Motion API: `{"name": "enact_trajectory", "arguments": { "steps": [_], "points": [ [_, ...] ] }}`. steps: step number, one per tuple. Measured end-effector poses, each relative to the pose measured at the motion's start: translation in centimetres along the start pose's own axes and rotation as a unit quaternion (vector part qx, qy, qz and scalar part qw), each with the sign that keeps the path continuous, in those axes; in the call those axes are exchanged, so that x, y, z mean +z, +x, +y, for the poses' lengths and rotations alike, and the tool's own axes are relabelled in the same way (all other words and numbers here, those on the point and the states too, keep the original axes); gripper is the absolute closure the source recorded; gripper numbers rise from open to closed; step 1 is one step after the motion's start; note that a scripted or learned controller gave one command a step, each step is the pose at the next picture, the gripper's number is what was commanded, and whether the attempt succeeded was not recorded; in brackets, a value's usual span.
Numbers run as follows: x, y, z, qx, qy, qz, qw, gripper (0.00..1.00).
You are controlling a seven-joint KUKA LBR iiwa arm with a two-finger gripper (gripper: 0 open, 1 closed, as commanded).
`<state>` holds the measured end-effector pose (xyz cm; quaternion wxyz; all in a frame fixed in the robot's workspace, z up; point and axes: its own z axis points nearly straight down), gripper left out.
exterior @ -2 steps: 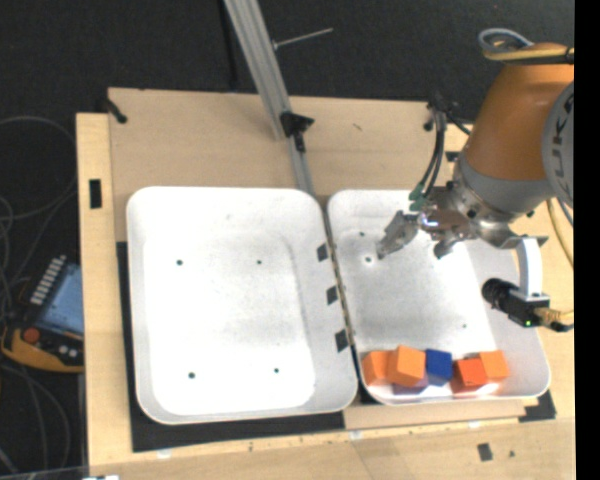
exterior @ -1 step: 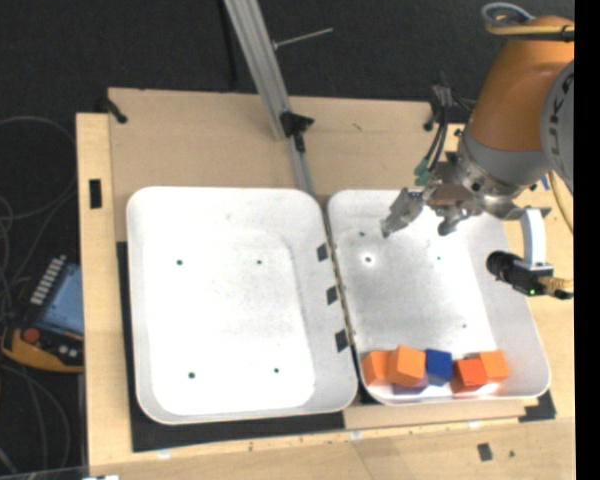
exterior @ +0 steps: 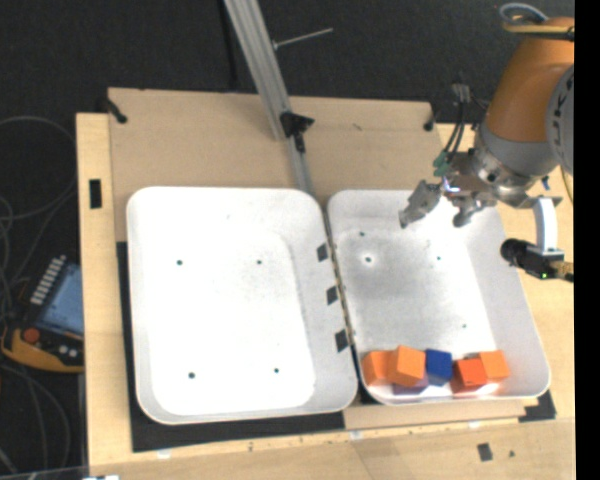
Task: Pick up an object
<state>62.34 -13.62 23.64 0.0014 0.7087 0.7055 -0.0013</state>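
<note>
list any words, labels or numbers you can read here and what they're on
None can be read.
The pendant left of the bench has a lit screen and keys, too small and blurred to read.
The blocks, both bins and the arm bear no visible text.

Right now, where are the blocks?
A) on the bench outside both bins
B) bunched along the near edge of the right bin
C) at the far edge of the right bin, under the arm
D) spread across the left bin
B: the blocks, orange and blue, sit in a row against the near rim of the right bin, while the gripper is above that bin's far end, apart from them.
</note>
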Motion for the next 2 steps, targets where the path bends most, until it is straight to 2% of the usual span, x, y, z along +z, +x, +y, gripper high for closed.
{"name": "enact_trajectory", "arguments": {
  "steps": [1,2],
  "points": [
    [0.6,-3.6,3.9,0.0,-0.002,0.0,1.0,0.0],
    [-1.9,-6.4,2.4,-0.001,-0.002,0.0,1.0,0.0]
  ]
}}
